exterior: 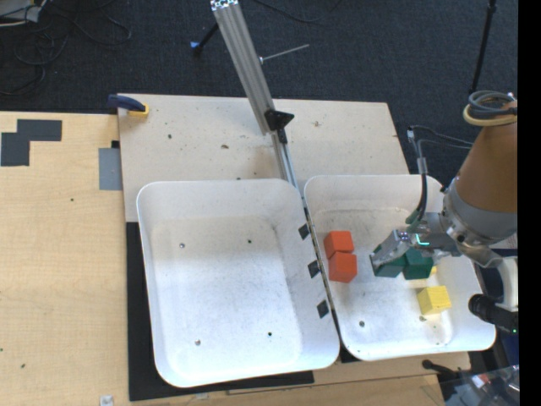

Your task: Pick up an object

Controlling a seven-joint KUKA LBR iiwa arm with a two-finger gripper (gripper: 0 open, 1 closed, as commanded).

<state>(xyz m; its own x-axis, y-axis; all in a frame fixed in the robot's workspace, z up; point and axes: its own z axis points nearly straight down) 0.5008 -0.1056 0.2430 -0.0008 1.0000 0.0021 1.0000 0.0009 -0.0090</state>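
Blocks: two orange (341, 255), one green (416, 265), one yellow (434, 299).

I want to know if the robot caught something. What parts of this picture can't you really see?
- The gripper: in the camera view it is small and blurred, low over the green block, so a hold cannot be judged.
- The green block: partly covered by the gripper.
- The arm: cut off by the right edge.
- The lower orange block: its top edge tucked behind the upper orange block.
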